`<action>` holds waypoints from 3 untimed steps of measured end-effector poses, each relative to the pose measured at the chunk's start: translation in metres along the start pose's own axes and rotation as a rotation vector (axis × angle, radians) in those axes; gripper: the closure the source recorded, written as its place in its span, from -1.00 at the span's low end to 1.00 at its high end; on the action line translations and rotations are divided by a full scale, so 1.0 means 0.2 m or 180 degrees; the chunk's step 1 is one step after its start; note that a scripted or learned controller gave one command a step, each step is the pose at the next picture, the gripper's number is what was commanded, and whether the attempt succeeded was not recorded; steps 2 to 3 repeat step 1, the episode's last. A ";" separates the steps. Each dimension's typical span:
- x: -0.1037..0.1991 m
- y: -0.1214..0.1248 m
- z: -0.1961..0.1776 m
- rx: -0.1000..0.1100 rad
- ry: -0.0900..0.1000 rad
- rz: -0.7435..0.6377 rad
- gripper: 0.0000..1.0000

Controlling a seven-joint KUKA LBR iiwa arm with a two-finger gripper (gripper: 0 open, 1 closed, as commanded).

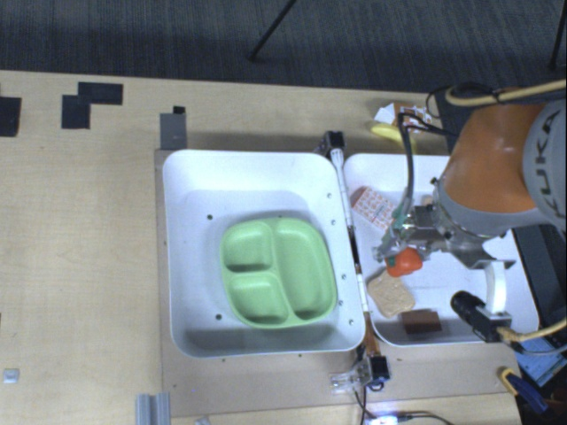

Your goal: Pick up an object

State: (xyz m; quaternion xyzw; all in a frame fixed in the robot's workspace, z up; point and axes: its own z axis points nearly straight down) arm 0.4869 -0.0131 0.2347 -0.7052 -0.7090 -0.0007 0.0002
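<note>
Robot hand (396,248) low in the right bin (523,304), touching a small orange-red object (407,261); grip state unclear. Confirm the object sits between the jaws, then lift straight up

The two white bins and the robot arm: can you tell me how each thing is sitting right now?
Green divided tray: lying flat in the left bin, right way up, nothing in its compartments.
Orange-red toy: in the right bin, right under the gripper.
Tan bread piece: lying flat.
Brown block: lying flat by the near wall.
Pink checked piece: lying flat.
</note>
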 end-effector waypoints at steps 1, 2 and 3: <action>0.00 0.01 -0.05 -0.0007 0.0002 -0.0012 1.00; 0.00 0.01 -0.05 -0.0007 0.0002 -0.0012 1.00; 0.00 0.01 -0.05 -0.0007 0.0002 -0.0012 1.00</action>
